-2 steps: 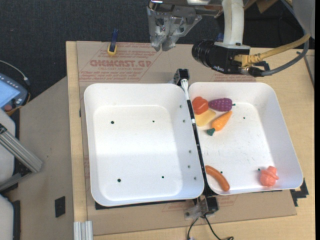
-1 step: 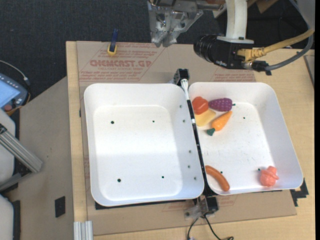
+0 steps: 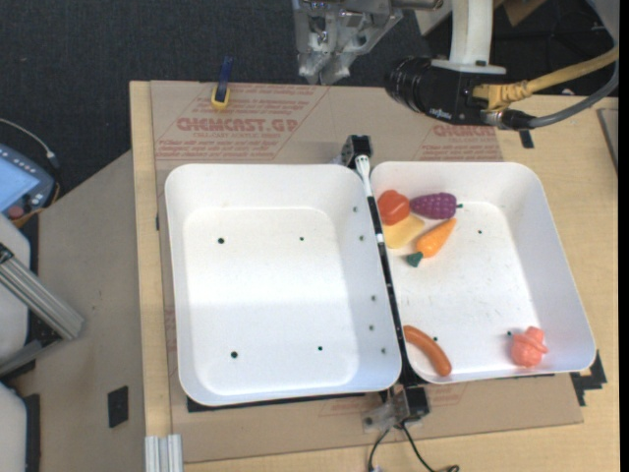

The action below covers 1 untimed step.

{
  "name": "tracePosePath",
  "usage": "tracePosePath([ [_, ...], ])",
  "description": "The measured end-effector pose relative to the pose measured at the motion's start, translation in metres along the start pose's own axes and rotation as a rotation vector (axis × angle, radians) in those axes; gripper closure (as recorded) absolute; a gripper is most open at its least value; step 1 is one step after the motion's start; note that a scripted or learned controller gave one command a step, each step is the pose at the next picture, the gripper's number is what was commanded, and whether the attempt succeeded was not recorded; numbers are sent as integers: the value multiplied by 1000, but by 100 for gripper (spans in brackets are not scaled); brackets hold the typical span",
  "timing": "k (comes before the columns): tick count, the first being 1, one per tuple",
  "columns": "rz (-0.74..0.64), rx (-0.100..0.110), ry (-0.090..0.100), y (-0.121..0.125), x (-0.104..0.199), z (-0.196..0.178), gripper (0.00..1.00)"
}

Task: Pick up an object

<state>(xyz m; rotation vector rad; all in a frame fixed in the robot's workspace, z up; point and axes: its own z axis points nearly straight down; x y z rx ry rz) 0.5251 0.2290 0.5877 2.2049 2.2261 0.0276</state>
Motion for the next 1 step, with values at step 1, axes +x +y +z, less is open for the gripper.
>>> tracePosePath([
  [1,-1,-4,1,0,1,-10,100],
])
